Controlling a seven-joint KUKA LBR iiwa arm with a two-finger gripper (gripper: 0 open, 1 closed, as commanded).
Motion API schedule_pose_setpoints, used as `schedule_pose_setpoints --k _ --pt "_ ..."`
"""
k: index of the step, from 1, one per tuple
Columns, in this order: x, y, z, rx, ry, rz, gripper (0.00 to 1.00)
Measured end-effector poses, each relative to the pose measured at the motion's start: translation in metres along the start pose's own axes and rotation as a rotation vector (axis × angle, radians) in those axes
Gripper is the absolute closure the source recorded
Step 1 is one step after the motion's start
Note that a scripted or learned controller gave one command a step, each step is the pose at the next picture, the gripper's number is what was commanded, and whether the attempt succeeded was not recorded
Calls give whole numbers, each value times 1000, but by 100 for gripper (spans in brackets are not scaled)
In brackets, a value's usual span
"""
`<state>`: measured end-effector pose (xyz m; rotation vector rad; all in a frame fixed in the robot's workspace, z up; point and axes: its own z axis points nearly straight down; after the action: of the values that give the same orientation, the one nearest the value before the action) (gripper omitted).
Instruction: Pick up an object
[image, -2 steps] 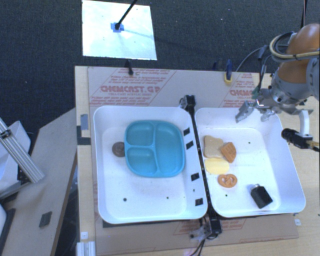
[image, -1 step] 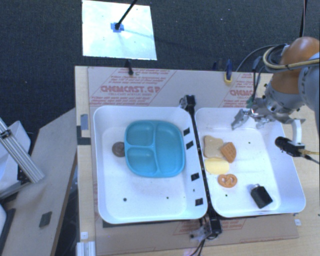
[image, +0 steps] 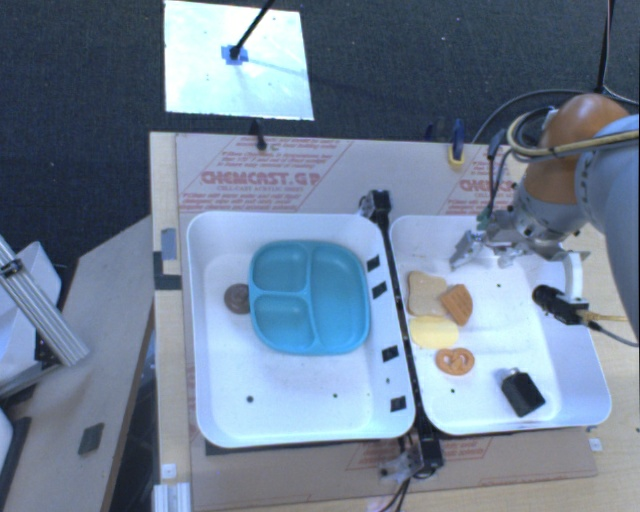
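Observation:
My gripper (image: 485, 252) hangs over the back of the right bin (image: 580, 395), its two silvery fingers spread apart and open with nothing between them. Just in front of it and to the left lie a pale toast-shaped piece (image: 424, 291) and an orange-brown piece (image: 458, 303) touching it. A yellow piece (image: 433, 331) and a small pretzel (image: 455, 361) lie nearer the front. A black block (image: 522, 391) sits at the bin's front right.
The left bin (image: 215, 400) holds a blue divided plate (image: 306, 297) with a small brown round disc (image: 237, 298) at its left edge. A black part on a cable (image: 556, 302) hangs below the arm over the right bin.

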<state>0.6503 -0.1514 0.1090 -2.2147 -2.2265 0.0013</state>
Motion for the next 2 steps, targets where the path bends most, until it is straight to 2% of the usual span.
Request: schedule_pose_setpoints --k 1,2 --pt "1 1 25 -1 -1 -1 0" --pt "0 2 12 -7 -2 -3 100"
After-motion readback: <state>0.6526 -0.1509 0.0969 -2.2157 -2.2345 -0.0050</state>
